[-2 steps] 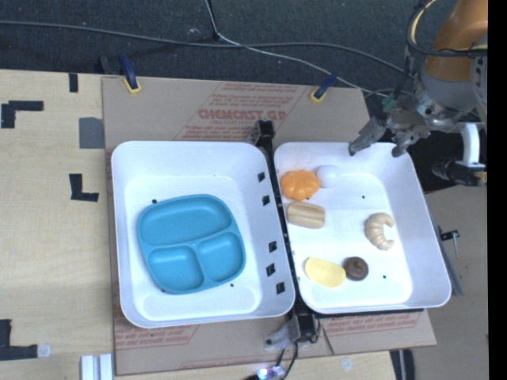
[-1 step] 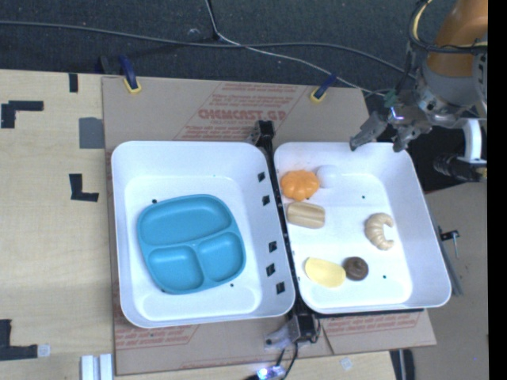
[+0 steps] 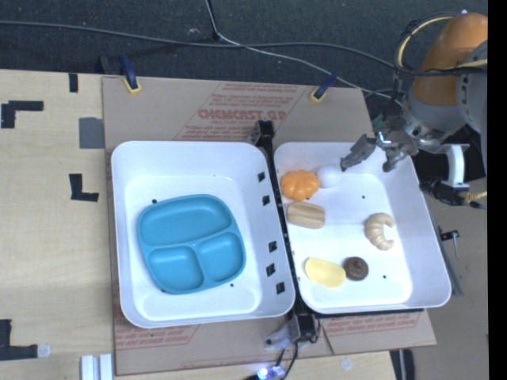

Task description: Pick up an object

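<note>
Camera view from above the bench, looking down at a slant on two shallow white bins set side by side on a brown cardboard sheet (image 3: 238,113). The left bin (image 3: 127,165) holds one item: a blue divided tray (image 3: 190,240) with three compartments, lying flat near its centre. The right bin (image 3: 420,236) holds six items. At its upper left lie one orange pumpkin-shaped piece (image 3: 300,184) and, just beside it to the right, one small white ball (image 3: 328,176). Directly below the orange piece lies one tan bread roll (image 3: 306,215). Toward the right of the bin rests one pale croissant (image 3: 381,230). Along the lower part sit one yellow oval piece (image 3: 325,272) and one dark brown round piece (image 3: 356,268), touching or nearly touching each other. Two blue-and-yellow clamps (image 3: 129,76) pin the top edge of the cardboard, one at the upper left and one at the upper middle of the frame. The gripper (image 3: 374,156) hangs at the upper right corner of the right bin, its two fingers spread wide apart with nothing between them; it touches none of the six items. The white ball is the nearest item, to the left of the gripper and apart from it.
</note>
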{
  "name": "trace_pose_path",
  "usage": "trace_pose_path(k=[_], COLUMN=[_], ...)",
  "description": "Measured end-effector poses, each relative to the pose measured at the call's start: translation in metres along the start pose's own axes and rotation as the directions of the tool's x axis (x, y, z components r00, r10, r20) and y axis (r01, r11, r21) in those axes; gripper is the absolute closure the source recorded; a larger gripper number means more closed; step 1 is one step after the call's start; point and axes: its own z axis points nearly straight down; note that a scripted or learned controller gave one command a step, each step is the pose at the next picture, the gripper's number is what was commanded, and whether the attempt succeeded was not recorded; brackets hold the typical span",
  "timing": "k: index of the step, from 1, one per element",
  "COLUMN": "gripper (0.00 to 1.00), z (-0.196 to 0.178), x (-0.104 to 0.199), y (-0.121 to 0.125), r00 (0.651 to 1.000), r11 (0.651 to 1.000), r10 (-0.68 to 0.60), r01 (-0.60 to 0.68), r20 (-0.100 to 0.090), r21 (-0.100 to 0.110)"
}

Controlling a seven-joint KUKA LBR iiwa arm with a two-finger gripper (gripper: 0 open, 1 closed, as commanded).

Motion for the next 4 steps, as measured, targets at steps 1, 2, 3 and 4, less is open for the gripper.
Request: trace_pose_path(k=[1,2,3,4], gripper=[0.00,0.00,1.00,1.00], z=[0.063,0.108,0.095,0.045], x=[-0.005,-0.004,-0.004,0.001], y=[-0.004,-0.003,-0.003,0.006], r00=[1.000,1.000,1.000,1.000], r11=[1.000,1.000,1.000,1.000], r10=[0.000,-0.001,-0.003,-0.001], r01=[0.000,0.001,0.003,0.001], r20=[0.000,0.002,0.002,0.000], r21=[0.002,-0.005,-0.002,-0.009])
